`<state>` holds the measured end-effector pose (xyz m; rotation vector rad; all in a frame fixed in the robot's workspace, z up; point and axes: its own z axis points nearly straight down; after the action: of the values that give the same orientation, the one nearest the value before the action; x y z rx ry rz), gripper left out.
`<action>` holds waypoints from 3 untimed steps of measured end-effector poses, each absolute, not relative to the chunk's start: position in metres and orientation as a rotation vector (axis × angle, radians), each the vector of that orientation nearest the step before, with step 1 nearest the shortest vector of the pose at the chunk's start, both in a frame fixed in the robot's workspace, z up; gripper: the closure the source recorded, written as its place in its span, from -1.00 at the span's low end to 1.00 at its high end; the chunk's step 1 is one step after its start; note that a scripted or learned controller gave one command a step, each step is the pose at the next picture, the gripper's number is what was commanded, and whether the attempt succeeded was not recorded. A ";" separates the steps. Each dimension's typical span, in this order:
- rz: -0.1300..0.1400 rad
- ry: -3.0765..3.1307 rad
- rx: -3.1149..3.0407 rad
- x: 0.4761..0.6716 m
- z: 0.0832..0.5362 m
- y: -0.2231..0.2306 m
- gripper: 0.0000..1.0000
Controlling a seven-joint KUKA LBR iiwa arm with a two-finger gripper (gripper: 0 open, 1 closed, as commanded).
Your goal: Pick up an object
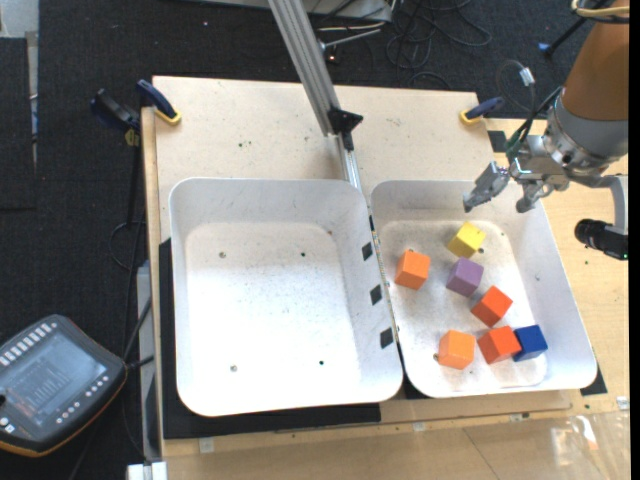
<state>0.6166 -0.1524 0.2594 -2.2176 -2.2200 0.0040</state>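
Note:
Several small blocks lie in the right bin (560, 268): a yellow block (466, 239), a purple block (464, 277), an orange block (412, 268), a second orange block (457, 349), two red-orange blocks (491, 305) (498, 344) and a blue block (530, 341). My gripper (505, 193) hangs above the bin's far right part, up and right of the yellow block. Its two fingers are spread apart with nothing between them.
The left bin (200, 228) sits beside the right one, with a black-marked divider between them. A slanted metal rail (305, 48) crosses the bench top. A teach pendant (50, 383) lies at the lower left. Clamps (160, 103) (480, 111) hold the board's far corners.

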 end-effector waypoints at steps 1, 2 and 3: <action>0.000 -2.224 -2.219 0.617 0.262 -0.152 -1.00; 0.005 -2.220 -2.218 0.616 0.218 -0.148 -1.00; 0.005 -2.219 -2.218 0.618 0.175 -0.146 -1.00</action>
<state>0.6179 -0.1459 0.1748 -2.2181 -2.2192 0.0050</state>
